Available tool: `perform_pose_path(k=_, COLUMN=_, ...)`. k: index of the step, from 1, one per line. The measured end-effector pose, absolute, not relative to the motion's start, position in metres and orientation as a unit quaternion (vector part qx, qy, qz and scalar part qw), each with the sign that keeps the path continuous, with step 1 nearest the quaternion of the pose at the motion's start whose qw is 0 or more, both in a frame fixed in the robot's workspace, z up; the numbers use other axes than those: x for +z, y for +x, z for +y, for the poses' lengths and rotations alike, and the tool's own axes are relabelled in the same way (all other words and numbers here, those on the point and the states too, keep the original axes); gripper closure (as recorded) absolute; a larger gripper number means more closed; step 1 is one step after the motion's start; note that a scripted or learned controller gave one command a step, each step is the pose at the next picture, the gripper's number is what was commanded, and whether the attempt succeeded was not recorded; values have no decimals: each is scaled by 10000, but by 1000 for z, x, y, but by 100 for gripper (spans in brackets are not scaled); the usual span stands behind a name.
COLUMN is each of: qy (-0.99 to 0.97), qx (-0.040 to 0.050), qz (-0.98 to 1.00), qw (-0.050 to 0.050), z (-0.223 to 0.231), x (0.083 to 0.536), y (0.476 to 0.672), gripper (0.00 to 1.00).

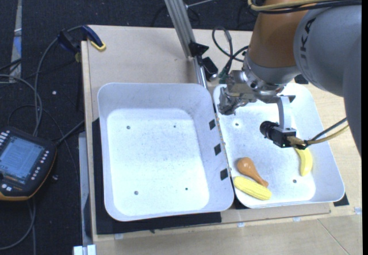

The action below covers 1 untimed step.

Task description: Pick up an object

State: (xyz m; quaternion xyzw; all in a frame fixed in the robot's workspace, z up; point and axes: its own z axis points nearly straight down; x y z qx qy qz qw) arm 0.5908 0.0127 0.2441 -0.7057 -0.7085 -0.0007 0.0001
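Arm (305,30) comes in from the right, grey with the orange band, wrist hanging over the far-left part of the right bin (322,133). Gripper (229,104) sits low at that bin's far-left corner, just beside the divider where the two bins meet — can't tell if the fingers are open or closed, they're too dark and blurred against the wrist hardware, and nothing is visibly between them. A small black module (276,133) hangs off the wrist on a white bracket, over the middle of the right bin, with a cable running off right. Objects are all in the right bin, near half: an orange pear-shaped object (251,168) lying on its side near the bin's left-centre, a yellow corn-like piece (252,188) just nearer than it and close to touching, tucked at the near-left corner, and a yellow banana (305,161) further right, roughly upright in the view, near the black module's cable end. All three well apart from the gripper. Left bin (115,99) is white with fine dark speckling. Both bins sit on the light wooden worktop (144,53). Yellow-tipped clamp (92,38) at the worktop's far-left corner — teach pendant (20,159) on the floor off to the left
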Motion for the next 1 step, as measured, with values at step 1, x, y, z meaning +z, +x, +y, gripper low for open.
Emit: perform_pose_path(k=1, qy=-7059, qx=2, qz=-7083, qw=6, z=57, x=230, y=571, gripper=100)
